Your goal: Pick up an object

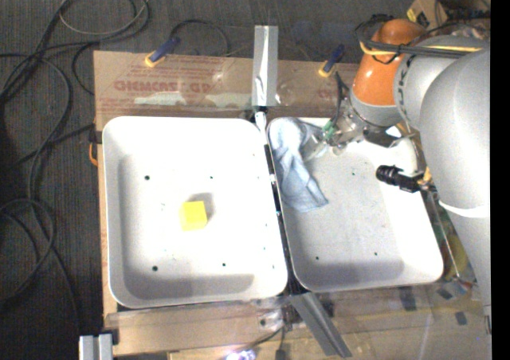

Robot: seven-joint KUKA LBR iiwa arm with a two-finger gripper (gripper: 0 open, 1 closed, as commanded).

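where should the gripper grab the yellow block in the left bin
Take the yellow block across two opposite flat sides, coming straight down from above. It lies flat and alone near the middle of the left bin, away from the walls, so there is room for fingers on either side. Any pair of sides looks workable.

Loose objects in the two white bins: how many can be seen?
2. A yellow block lies in the left bin; a pale blue cloth lies in the right bin. The arm may hide others.
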